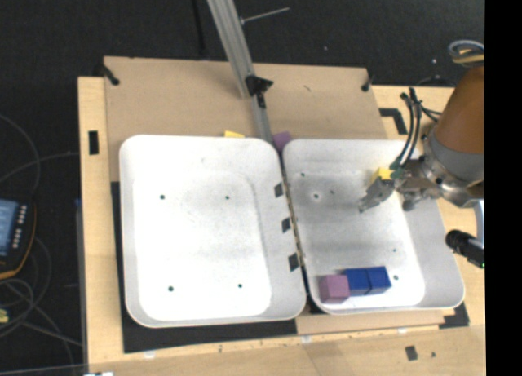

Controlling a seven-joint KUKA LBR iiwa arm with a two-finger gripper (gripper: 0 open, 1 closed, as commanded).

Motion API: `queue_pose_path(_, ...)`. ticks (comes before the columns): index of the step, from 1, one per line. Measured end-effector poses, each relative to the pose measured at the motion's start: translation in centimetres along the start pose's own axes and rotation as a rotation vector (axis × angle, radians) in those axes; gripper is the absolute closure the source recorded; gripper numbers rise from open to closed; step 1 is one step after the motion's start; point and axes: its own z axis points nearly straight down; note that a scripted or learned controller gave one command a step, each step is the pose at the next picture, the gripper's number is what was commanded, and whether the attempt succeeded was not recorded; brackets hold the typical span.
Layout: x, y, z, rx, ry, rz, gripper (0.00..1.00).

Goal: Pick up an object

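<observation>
Lying in right bin (pixel 424 227): one blue block (pixel 366 280), one purple block (pixel 333 287), pincer (pixel 377 195) above, grip state unclear

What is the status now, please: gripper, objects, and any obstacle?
Gripper over right white bin, fingers unclear. Small yellow piece beside it. Blue block and purple block touching at near wall, untouched. No obstacle seen.
</observation>
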Motion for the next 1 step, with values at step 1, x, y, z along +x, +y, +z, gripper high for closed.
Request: queue_pose_path(1,-2.31,1.0,11.69,0.008,-0.001,-0.001,0.0)
